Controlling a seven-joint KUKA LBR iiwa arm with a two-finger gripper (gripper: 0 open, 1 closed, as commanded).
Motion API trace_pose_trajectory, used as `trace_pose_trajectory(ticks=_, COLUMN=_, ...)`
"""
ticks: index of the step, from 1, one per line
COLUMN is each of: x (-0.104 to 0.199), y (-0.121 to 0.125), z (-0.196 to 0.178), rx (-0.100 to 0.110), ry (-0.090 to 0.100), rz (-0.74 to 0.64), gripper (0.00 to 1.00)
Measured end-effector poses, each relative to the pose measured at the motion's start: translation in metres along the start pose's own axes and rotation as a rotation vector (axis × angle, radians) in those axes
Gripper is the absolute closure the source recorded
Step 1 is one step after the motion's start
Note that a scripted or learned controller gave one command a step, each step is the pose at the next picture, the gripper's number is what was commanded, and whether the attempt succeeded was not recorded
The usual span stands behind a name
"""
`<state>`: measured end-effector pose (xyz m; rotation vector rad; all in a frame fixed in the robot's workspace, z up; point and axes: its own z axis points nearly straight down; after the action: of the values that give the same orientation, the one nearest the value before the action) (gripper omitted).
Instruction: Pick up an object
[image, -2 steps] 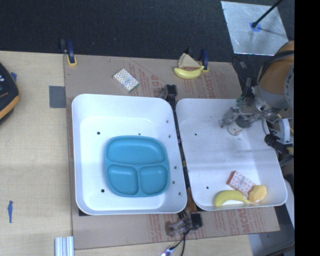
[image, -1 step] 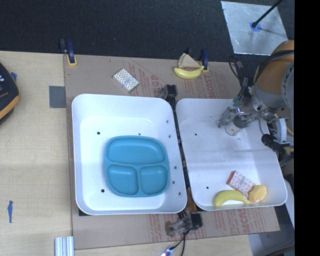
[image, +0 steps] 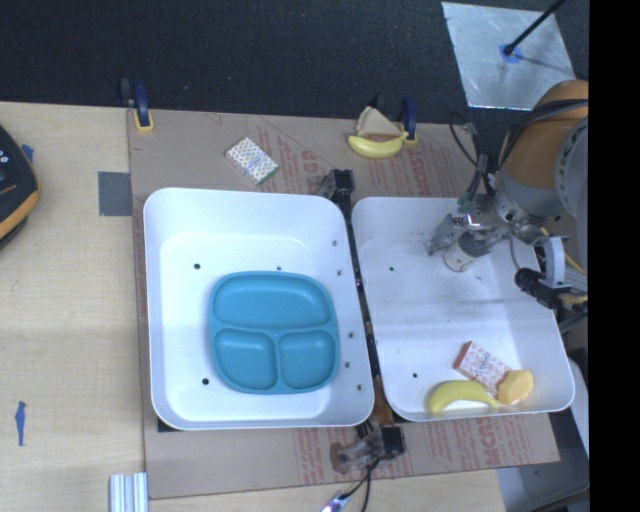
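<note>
Hovering low over the upper part of the right bin (image: 560, 330), claw (image: 462, 243) near the bin floor, fingers spread and gripping nothing. Judged as the approach step, no object yet taken. Lying well apart from the claw, at the bin's near edge: yellow banana (image: 460, 397), pink packet (image: 484, 364), small orange piece (image: 516, 386), all clustered close together. Resting in the left bin (image: 170, 230): blue divided tray (image: 272, 331). Next, probably: shifting toward the cluster, lowering, closing around one item.

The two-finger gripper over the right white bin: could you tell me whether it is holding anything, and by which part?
Nothing shows between the fingers of the gripper; it hangs over the upper part of the right white bin, apart from the yellow banana.
</note>
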<state>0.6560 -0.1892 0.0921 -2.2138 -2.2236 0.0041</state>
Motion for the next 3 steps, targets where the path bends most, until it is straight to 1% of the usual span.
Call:
trace_pose_trajectory(ticks=1, x=-0.016, y=0.001, z=-0.079, rx=-0.005, ry=-0.002, rz=0.001, gripper=0.00)
trace_pose_trajectory(ticks=2, x=-0.022, y=0.000, z=-0.033, rx=-0.001, ry=-0.001, rz=0.000, gripper=0.00)
trace_pose_trajectory(ticks=3, x=-0.021, y=0.004, z=-0.017, rx=-0.010, ry=-0.001, rz=-0.002, gripper=0.00)
